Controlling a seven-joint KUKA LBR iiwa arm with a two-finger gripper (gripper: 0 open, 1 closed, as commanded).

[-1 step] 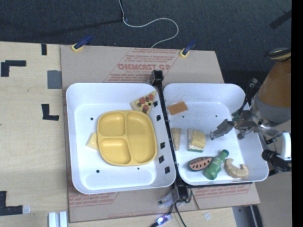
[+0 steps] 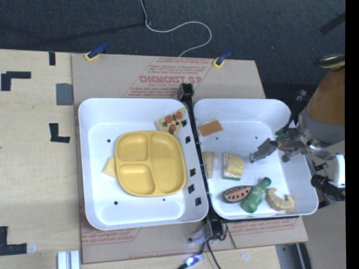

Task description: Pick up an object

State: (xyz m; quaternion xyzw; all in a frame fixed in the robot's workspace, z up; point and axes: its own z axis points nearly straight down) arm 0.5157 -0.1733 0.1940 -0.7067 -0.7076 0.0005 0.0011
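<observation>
A: Where's the gripper (image 2: 257, 154)?

B: Over the right bin (image 2: 247, 108), near its right wall, above bare floor. The fingers (image 2: 261, 151) look pressed together with nothing between them.

A: And the objects?

B: In that bin: a green bottle (image 2: 256, 195) touching a watermelon slice (image 2: 236, 194), a croissant (image 2: 279, 200) beside it, a cheese wedge (image 2: 232, 166), an orange cracker (image 2: 210, 128). The left bin (image 2: 92, 128) has a yellow plate (image 2: 150, 162) and a pizza slice (image 2: 171, 121).

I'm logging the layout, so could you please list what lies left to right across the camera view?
Yellow plate → pizza slice → cheese wedge → green bottle → gripper
</observation>
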